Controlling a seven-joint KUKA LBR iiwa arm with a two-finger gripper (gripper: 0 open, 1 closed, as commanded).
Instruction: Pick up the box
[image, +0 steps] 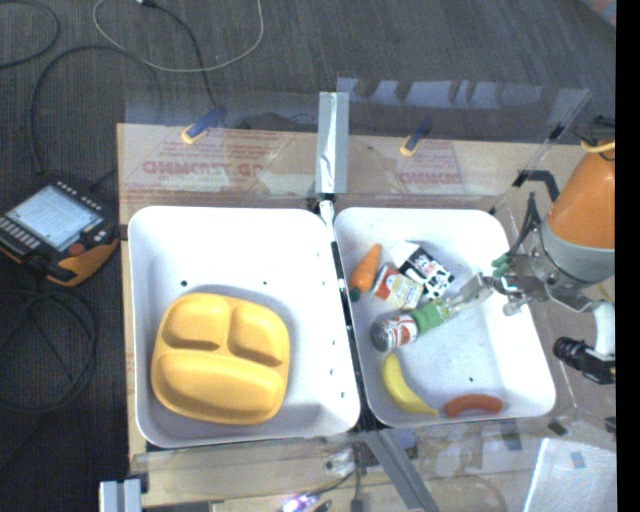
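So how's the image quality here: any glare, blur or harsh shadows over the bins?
Camera view: even, soft light; the yellow tray casts only a faint shadow. The white bins are bright but not blown out. The whole frame is slightly soft; the box label is unreadable. Clear sheeting behind the bins gives mild reflections.

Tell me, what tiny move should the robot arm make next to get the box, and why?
Probably slide the tool a little toward the box. The tool sits over the right bin, beside the box rather than over it, and a green bottle lies right below it, so it likely needs to line up first.
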